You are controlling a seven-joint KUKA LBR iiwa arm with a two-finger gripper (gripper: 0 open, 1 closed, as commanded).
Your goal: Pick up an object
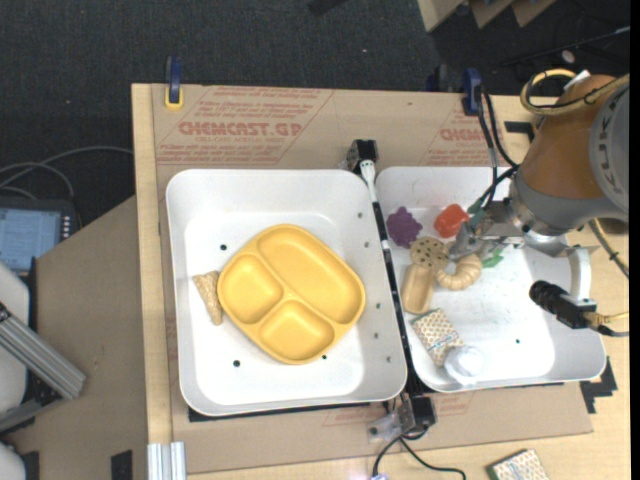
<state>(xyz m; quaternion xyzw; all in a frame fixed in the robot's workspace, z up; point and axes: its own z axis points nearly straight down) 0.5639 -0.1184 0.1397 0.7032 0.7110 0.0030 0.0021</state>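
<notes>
The claw (478,240) is low in the right bin (560,353), touching the toy croissant (459,273). I cannot tell its state. Nothing looks lifted yet, so the pick is not done.

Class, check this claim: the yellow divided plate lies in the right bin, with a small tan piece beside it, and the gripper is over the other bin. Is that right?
One thing is wrong: the camera view shows the yellow plate in the left bin, not the right. The tan piece is beside it, and the gripper is over the other bin.
</notes>
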